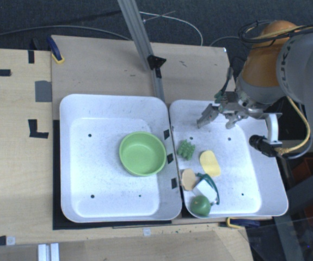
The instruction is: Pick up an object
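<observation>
A pale wooden bench (14, 145) sits on dark blue-grey carpet (47, 7). Thin cables (167, 19) trail across the carpet behind the bench. Black tape marks (35, 128) dot the bench's left side.

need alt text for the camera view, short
A grey and orange robot arm's end effector hangs open over the right bin, holding nothing. Below it lie a small green toy, a yellow piece and other small items; a green bowl sits in the left bin.
</observation>
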Motion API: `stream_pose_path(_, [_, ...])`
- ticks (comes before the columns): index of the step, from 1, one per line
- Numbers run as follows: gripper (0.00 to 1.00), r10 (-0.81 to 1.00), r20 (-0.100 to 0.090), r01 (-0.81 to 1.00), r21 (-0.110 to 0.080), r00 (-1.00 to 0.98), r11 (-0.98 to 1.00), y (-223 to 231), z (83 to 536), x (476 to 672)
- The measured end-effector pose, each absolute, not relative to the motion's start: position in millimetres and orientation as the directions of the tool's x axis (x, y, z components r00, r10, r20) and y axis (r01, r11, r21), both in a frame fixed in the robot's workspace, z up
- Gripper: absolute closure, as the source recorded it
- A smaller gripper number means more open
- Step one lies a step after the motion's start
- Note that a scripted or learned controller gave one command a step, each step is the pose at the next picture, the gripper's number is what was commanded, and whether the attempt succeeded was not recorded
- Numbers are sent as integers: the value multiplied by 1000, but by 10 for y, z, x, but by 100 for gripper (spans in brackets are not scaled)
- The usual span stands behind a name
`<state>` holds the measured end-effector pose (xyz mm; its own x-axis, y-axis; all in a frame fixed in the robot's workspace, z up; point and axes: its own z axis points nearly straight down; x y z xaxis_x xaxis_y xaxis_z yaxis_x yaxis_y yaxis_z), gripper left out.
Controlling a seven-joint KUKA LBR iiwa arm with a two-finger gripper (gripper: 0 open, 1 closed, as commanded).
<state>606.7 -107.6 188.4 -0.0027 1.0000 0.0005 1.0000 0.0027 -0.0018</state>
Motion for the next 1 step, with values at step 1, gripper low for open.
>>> stream_pose_path(1, [0, 1000, 1, 1000, -2, -2, 2, -1076, 1884, 6067])
